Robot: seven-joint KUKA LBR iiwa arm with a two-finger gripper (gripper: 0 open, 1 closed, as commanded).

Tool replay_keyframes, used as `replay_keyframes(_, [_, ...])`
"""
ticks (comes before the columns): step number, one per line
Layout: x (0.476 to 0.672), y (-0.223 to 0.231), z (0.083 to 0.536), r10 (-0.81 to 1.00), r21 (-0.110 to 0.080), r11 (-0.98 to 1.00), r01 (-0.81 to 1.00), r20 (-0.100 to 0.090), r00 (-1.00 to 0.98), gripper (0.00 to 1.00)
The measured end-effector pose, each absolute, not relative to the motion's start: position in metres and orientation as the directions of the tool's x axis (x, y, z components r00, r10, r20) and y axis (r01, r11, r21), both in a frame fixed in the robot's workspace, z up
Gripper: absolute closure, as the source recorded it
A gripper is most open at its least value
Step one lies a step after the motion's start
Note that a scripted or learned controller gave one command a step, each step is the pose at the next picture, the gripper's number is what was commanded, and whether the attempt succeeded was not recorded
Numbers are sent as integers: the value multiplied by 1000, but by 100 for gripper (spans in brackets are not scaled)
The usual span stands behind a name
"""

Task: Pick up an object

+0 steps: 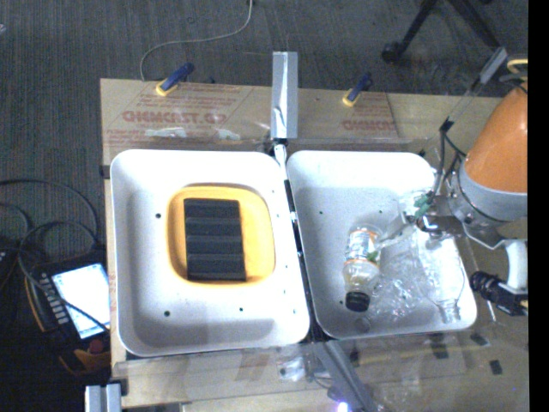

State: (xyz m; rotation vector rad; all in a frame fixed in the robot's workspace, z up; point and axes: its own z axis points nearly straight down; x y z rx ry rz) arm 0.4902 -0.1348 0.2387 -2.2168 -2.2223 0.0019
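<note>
In the right bin point(343, 178) a small clear plastic bottle point(360, 264) with a black cap lies near the middle, cap toward the front. Beside it, to the right, rests crumpled clear plastic point(401, 286), and a second clear bottle point(442, 277) lies along the bin's right wall. My gripper point(426, 215) hangs over the right bin's right side, just above and behind the clear items, below the arm's orange band point(502, 148). Nothing can be made out in its grasp. In the left bin point(137, 230) sits a yellow dish with a black ribbed block point(214, 239).
Both white bins stand side by side on a wooden bench, split by a metal strip point(284, 93). Two blue-and-yellow clamps point(174, 77) hold the bench's far edge. Cables and a lit device point(73, 294) lie on the floor at left.
</note>
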Motion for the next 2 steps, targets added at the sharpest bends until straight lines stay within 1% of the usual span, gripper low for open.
replay_keyframes(1, [485,-139,315,976,1,220,976,0,-220,0])
replay_keyframes(2, [526,-167,192,944,-1,329,944,1,-329,0])
